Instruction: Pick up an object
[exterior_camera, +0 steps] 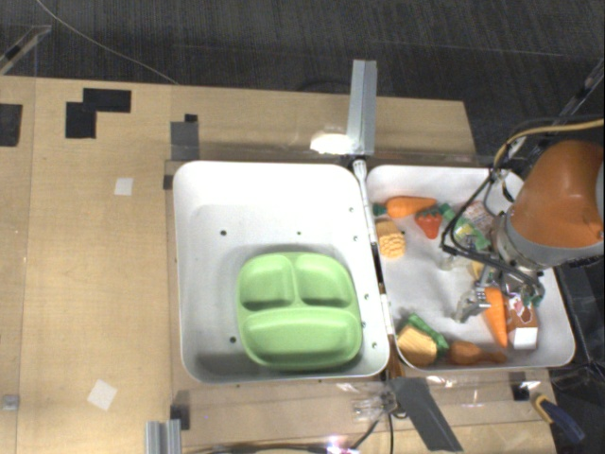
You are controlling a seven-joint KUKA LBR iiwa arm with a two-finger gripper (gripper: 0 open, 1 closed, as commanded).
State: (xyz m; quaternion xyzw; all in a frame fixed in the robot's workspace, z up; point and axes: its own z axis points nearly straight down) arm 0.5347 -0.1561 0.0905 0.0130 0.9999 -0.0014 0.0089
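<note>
**Gripper low over the right bin's toy food**

While the arm (560,201) reaches in from the right, I see the gripper (477,301) down among the toy food in the right bin (425,277), close to that bin's lower right corner. From this angle I cannot tell how the fingers stand; the wrist and its cables cover most of them, and I cannot see anything caught between them. An orange carrot (497,322) lies just beside the gripper, pointing down toward the bin's near wall, and a small red and white block (523,334) sits right next to it on the outer side.

Along the near wall lie a brownish roll (466,353) and a yellow piece with a green top (419,341), touching or nearly so. Toward the far wall I see a second carrot (410,206) with a red strawberry-like piece (431,223) beside it, and a yellow corn cob (389,239) close to the divider between the bins.

In the left bin (203,253), a green tray with three compartments (299,308) rests toward the near right corner. Both bins sit on the wooden bench (85,291), which carries a few black marks at its far left.
</note>
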